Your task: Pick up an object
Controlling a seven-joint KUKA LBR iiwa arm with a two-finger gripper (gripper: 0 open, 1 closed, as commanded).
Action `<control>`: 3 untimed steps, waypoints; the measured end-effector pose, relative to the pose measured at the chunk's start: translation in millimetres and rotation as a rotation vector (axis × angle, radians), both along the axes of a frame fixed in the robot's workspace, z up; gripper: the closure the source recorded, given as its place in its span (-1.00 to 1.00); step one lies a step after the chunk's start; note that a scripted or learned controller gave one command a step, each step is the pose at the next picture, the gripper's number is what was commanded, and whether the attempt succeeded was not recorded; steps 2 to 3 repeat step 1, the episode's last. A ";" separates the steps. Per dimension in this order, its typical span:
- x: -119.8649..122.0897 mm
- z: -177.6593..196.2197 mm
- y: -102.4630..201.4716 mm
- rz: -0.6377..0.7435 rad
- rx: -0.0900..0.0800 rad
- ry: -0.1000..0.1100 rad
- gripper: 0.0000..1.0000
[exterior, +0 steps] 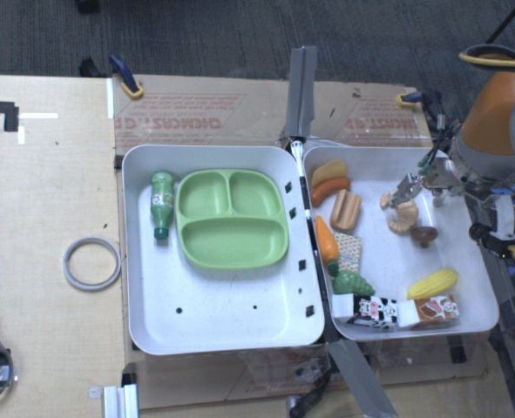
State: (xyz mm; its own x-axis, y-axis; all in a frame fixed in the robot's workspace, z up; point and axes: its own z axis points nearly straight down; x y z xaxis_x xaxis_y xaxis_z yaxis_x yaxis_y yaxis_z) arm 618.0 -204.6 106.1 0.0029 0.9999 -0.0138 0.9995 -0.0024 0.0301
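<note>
Tool (407, 187): above right bin (466, 320), near its far edge, just over tan toy (402, 219); grip state cannot be told.

Arm (492, 120) reaches in, hand (407, 188) lowered

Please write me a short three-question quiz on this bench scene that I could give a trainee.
1. True or false: the green divided plate lies in the right bin.
2. What stands directly beside the plate on the camera view's left side? A) a carrot B) a green bottle C) a corn cob
3. Name the yellow item lying near the right bin's front right corner.

Key:
1. False; it lies in the left bin.
2. B, the green bottle.
3. The corn cob, just above the small carton.
</note>
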 end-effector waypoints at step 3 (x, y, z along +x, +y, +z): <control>3.7 0.4 -4.5 -0.020 0.009 0.002 -1.00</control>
